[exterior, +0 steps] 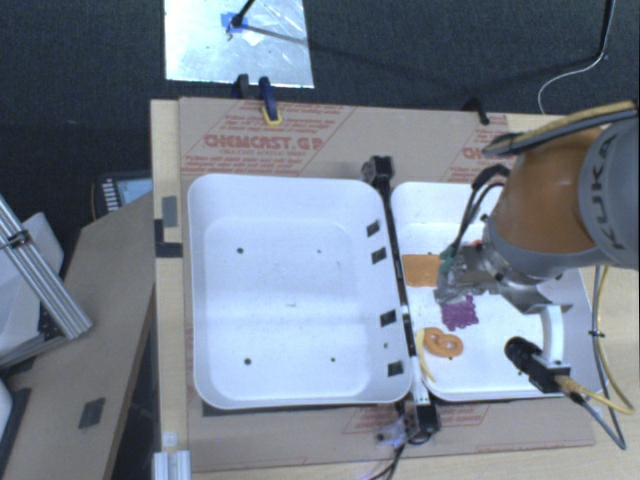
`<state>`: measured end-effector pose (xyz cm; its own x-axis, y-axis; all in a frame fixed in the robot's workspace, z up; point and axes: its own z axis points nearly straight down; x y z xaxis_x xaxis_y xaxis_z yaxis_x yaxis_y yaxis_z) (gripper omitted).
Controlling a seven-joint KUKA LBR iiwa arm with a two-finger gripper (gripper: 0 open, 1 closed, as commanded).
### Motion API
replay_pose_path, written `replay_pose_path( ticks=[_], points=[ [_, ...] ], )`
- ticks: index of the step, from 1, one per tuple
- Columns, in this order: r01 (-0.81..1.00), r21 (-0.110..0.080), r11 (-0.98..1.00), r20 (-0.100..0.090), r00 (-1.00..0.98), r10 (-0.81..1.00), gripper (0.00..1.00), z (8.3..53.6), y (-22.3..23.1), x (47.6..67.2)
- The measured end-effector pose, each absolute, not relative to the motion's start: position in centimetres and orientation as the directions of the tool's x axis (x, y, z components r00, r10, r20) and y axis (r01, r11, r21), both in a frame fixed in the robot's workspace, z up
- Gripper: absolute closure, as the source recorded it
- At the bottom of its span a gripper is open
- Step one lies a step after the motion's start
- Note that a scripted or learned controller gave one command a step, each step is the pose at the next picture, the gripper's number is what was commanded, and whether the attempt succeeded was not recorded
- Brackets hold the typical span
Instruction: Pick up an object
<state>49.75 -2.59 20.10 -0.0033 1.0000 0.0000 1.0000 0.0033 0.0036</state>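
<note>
A grey and orange robot arm lowers its pincer [456,286] into the right bin [500,368]; whether it is clenched cannot be told; a purple object [461,314] lies just beneath, an orange ring [441,343] nearer the camera; next, closing on the purple piece.

My arm [560,208] runs off the right edge, so its base is cut off. It covers much of the right bin [430,203] — the far right corner and right wall are hidden. My gripper [458,286] is blurred; its fingers can't be made out. The orange block [420,269] is partly covered by it, and the purple piece [460,315] — too blurred to identify.
</note>
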Motion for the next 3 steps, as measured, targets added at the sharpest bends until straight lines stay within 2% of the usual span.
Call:
replay_pose_path(
  ticks=[1, 2, 3],
  points=[
    [1.000, 0.004, -0.006, -0.003, 0.006, 1.000, 1.00, 21.8, -13.0, 48.6],
    [1.000, 0.009, 0.012, 0.001, -0.012, 1.000, 1.00, 28.6, -3.9, 48.8],
    [1.000, 0.019, 0.011, 0.003, -0.011, 1.000, 1.00, 41.8, 1.2, 49.6]
  ],
)
